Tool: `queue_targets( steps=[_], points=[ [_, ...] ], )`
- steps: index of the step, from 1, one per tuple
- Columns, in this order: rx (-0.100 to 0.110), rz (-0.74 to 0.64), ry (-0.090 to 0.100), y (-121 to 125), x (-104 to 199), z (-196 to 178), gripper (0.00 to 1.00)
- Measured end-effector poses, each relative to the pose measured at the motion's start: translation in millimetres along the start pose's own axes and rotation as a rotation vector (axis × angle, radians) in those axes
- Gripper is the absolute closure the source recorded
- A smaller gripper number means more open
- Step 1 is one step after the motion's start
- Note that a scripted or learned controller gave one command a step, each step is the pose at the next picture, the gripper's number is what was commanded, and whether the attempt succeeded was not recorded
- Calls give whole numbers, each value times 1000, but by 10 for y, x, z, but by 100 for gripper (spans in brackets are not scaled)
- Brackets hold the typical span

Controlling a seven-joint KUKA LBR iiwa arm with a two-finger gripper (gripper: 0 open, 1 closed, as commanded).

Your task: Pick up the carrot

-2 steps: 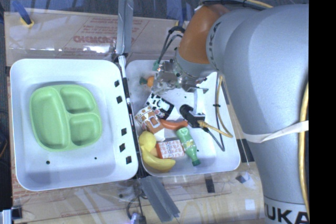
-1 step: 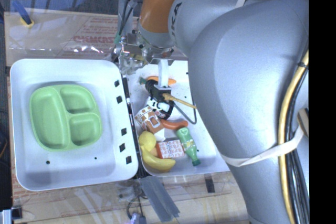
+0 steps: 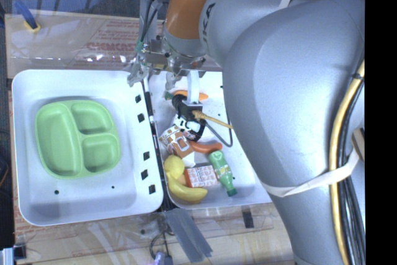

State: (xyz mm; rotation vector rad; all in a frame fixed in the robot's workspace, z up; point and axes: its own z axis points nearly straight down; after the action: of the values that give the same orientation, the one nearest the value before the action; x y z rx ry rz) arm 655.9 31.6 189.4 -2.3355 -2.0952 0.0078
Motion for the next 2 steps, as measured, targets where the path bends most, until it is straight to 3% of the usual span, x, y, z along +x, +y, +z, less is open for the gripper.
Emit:
queue_targets(
  steps=[1,2],
  points=[
    [3,-188,-1,-436,373,9,0],
    [0,-331,-1,-356,-799,-83,0]
  ],
)
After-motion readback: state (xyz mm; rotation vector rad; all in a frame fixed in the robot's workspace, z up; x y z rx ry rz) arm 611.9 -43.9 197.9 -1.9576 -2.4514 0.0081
